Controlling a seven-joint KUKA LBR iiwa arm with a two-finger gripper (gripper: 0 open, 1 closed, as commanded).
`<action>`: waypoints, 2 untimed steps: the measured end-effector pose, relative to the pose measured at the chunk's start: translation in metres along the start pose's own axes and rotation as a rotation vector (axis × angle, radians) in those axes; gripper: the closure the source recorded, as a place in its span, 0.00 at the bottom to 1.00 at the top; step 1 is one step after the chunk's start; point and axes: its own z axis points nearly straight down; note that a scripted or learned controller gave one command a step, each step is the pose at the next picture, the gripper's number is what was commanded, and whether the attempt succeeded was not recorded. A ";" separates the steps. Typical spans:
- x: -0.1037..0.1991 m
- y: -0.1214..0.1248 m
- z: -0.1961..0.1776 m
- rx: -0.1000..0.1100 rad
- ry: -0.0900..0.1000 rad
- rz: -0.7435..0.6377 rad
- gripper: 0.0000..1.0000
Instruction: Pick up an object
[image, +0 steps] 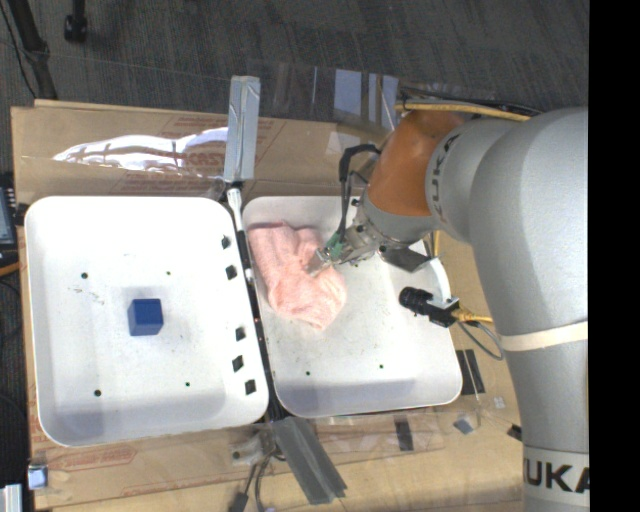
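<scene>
Pink crumpled cloth (293, 272) lies in right bin (400, 380), upper-left part, near the divider. Gripper (328, 254) sits at the cloth's right edge, touching it; finger spread cannot be told. Blue cube (146, 316) in left bin (70, 400).

A: How many bins?

B: Two white bins, side by side: the left bin (60, 330) and the right bin (400, 385).

A: And what do you count relative to the left bin?

B: One blue cube (146, 316) inside it. In the bin beside it, one pink cloth (290, 275).

A: Arms?

B: One grey arm (520, 220), reaching over the bin next to the left bin, with one gripper (330, 255) at the cloth.
</scene>
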 end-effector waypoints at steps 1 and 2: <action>0.000 0.000 0.000 0.000 -0.001 0.000 0.00; 0.000 0.000 -0.006 0.006 0.003 -0.002 1.00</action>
